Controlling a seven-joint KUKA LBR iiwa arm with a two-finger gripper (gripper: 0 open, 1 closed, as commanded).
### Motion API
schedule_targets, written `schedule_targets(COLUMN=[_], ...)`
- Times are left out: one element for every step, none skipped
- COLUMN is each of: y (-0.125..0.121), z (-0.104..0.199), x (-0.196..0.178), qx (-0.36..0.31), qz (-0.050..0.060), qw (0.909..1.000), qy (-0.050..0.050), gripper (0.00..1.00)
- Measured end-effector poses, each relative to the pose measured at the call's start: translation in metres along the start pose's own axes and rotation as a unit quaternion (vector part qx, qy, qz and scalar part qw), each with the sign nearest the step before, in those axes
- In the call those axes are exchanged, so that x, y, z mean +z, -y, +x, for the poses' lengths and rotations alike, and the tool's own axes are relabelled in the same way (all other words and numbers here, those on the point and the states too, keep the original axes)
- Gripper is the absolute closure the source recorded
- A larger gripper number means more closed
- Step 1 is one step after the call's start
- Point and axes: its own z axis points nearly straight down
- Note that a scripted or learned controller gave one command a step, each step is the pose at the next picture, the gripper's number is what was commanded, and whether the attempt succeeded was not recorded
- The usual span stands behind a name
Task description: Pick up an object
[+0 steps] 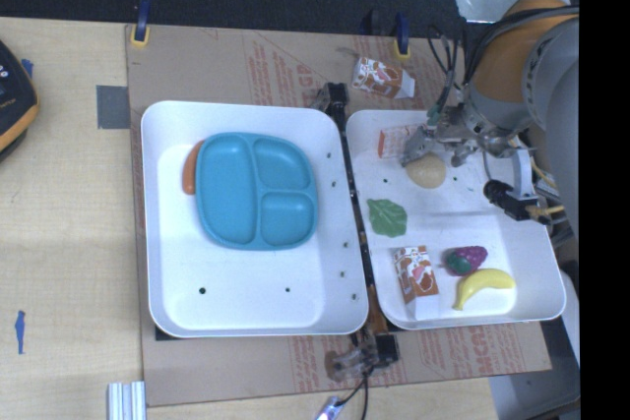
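Note:
In the right bin lie a tan round piece, a green leaf-shaped piece, a red and white packet, a purple toy and a yellow banana. My gripper hangs low at the bin's far side, right over the tan round piece and touching or nearly touching its top. A small red item sits by the bin's left wall, partly hidden by the gripper.
The left bin holds a blue divided plate with an orange item peeking out at its left. A snack packet lies on the cardboard behind the bins. Clamps and cables sit between the bins.

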Motion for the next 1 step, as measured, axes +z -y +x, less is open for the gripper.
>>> schedule_targets(y=[0.0001], z=[-0.0242], x=[-0.0001], qx=[0.001], qz=[0.0], qw=[1.0], qy=[0.0], gripper=[0.0])
